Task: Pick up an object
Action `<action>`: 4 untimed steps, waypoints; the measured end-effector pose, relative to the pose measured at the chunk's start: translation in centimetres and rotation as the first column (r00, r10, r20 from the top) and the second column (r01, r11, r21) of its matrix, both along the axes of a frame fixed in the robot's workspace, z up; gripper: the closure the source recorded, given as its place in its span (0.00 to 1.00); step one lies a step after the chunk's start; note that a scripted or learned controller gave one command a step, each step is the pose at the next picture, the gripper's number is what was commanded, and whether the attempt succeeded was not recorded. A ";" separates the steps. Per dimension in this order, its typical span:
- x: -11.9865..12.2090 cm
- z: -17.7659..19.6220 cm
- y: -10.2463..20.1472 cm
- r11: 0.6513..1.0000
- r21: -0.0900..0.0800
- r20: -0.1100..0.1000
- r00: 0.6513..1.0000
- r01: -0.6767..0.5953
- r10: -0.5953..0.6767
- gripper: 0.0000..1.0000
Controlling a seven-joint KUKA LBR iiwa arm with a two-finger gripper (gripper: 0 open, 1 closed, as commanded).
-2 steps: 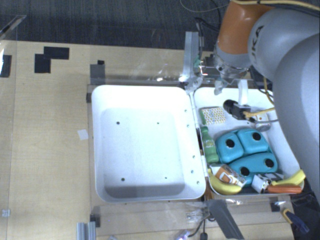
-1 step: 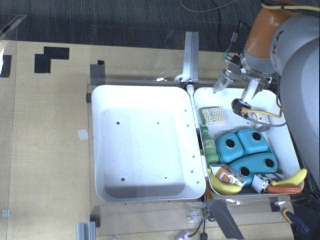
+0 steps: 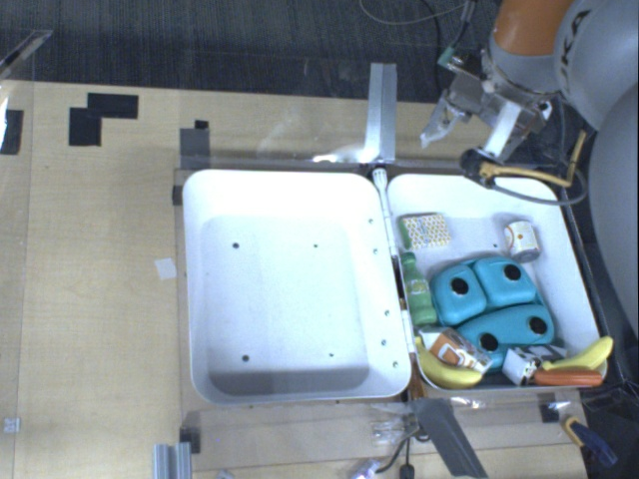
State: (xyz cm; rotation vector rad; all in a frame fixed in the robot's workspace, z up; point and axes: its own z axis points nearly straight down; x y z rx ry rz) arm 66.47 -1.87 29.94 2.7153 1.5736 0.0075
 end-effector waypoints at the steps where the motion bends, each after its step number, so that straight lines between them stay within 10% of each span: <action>1: 0.5 3.4 2.8 0.936 0.001 -0.002 0.936 0.351 -0.351 0.00; 3: -1.1 12.2 2.6 0.662 0.006 -0.002 0.662 0.750 -0.750 0.00; 4: -0.6 8.6 -4.2 0.693 0.001 -0.004 0.693 0.721 -0.721 0.00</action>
